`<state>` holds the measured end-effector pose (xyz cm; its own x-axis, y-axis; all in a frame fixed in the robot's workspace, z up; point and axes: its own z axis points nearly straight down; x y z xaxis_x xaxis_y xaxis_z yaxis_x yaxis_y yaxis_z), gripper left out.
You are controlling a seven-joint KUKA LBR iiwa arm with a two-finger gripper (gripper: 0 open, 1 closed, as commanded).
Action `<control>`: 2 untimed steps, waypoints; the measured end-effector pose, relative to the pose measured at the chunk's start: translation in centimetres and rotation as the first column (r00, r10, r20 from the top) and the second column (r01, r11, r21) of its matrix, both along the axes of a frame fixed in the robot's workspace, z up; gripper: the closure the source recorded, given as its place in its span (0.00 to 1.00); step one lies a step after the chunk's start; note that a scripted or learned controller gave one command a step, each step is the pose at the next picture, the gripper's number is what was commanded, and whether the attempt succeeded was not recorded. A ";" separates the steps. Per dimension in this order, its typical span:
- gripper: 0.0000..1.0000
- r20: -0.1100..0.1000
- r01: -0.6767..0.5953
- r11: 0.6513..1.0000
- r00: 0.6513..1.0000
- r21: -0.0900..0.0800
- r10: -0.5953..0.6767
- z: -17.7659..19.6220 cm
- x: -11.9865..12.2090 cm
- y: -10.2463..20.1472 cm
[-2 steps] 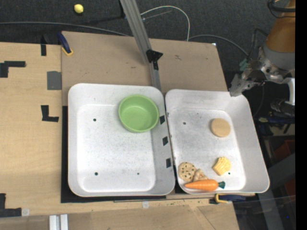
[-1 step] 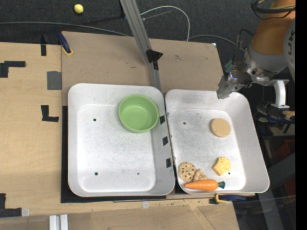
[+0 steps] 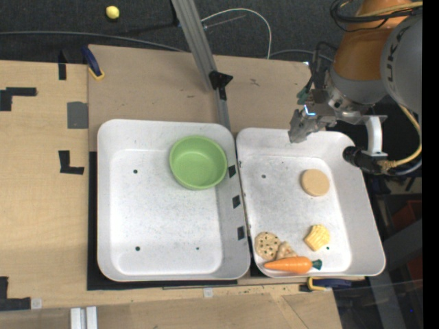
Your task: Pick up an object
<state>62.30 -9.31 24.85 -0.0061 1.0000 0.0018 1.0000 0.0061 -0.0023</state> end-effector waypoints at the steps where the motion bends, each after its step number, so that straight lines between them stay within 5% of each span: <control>1: 1.00 -0.001 -0.001 1.000 1.000 0.000 0.001 -1.1 -0.9 6.1; 2: 1.00 -0.001 -0.001 1.000 1.000 -0.001 0.001 -2.1 -1.5 11.4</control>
